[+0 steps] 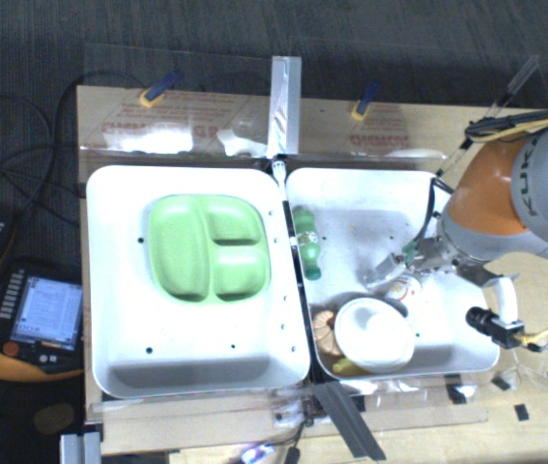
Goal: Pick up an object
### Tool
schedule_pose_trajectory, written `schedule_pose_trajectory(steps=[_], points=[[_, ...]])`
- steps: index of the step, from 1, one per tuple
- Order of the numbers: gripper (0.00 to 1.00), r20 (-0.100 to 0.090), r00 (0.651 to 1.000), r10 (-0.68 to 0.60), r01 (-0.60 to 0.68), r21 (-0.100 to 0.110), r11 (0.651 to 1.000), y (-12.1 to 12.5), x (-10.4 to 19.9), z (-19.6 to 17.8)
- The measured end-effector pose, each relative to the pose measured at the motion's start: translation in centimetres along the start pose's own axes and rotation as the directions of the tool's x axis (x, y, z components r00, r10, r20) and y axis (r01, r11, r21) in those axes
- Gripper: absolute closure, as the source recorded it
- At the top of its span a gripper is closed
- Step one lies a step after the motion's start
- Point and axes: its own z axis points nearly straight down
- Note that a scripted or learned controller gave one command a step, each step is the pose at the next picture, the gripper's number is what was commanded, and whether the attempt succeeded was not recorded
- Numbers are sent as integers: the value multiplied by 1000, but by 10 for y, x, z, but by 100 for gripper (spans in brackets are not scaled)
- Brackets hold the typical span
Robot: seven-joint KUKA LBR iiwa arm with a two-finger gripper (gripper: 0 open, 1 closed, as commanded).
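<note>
My gripper point(389, 275) hangs low in the right bin point(360, 211), near its middle, at the end of the grey arm with the orange band point(486, 196). Just below it stands a round white bowl point(375, 334), close to the bin's front wall. A small green bottle point(305, 242) lies along the bin's left wall, well left of the gripper. A brown ridged object point(324, 329) rests against the bowl's left side. A bit of something yellow point(346, 365) peeks out under the bowl. I see nothing between the gripper and the bin floor.
The left bin point(119, 356) holds a green divided plate point(208, 246). A metal divider post point(285, 104) stands behind the seam between the bins. Cables and a handheld pendant point(37, 312) lie off the bench at the left.
</note>
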Motion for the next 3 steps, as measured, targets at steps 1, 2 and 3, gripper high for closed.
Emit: schedule_pose_trajectory(steps=[1, 2, 3], points=[[100, -3, 1000, 0, 0, -5, 1000, 2, 1, -10], [0, -3, 1000, 0, 0, -4, 1000, 2, 1, -10], [0, -7, 941, -340, 340, 8, 941, -1, 20, -36]])
